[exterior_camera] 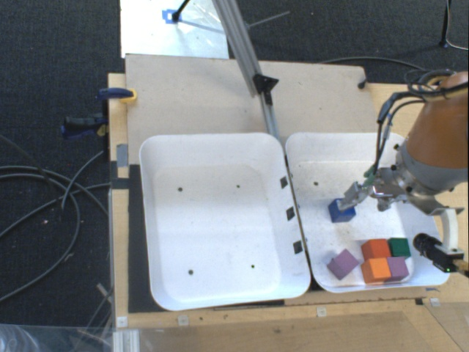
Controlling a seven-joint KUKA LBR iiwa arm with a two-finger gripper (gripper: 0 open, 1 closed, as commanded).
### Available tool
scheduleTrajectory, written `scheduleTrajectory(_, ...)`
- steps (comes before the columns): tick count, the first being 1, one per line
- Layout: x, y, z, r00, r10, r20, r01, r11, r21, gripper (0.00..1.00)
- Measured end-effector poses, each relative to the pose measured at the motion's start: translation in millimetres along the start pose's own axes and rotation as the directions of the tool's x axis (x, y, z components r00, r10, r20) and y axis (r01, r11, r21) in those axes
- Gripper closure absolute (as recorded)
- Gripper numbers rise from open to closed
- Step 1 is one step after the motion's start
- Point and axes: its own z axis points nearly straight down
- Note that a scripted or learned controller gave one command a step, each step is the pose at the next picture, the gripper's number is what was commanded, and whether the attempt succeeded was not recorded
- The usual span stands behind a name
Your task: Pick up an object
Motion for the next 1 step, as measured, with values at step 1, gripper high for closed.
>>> scheduleTrajectory(1,-18.4,12.4,-78.9,1.000,-0.001,0.004,0.001,1.000,-0.009,0.00)
